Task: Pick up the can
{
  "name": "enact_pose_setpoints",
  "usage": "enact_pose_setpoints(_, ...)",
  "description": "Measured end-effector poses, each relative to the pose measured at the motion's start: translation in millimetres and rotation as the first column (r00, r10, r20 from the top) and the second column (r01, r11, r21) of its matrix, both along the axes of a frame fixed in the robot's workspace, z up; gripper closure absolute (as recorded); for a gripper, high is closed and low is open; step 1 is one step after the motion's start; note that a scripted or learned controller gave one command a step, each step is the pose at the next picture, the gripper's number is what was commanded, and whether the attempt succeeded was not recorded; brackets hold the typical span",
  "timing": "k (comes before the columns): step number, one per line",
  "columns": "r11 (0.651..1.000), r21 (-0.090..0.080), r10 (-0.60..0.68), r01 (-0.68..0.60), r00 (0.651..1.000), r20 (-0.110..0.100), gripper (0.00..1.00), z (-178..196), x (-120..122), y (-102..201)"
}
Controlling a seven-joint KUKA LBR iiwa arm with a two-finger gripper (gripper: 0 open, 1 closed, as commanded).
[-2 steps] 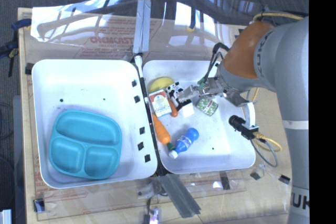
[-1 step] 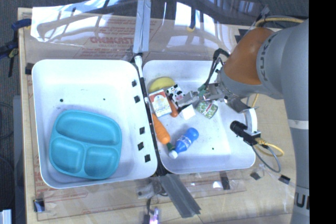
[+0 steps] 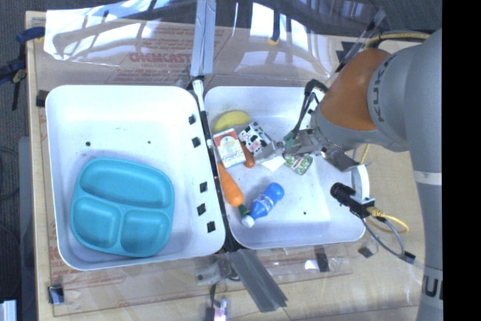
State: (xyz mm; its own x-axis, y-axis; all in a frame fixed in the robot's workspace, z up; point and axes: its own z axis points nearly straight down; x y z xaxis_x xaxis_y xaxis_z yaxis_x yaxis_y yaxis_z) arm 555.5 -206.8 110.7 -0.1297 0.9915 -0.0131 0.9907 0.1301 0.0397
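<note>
The gripper (image 3: 294, 149) hangs low in the right bin (image 3: 331, 214), and I cannot tell whether it is open or closed, nor that it holds anything. Of the bin's contents, the carrot (image 3: 231, 188) and blue bottle (image 3: 264, 201) lie well clear to the left. The small green-and-white piece touching the gripper's lower side is, I judge, the can (image 3: 301, 165). It seems to lie flat, long axis slanting upper left to lower right, so the grasp should close across that axis at mid-length before lifting.
</note>
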Motion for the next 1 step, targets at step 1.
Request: enact_pose_setpoints(1,1.000,-0.010,-0.002,0.002,1.000,-0.002,1.00,11.3,-1.6,-6.1)
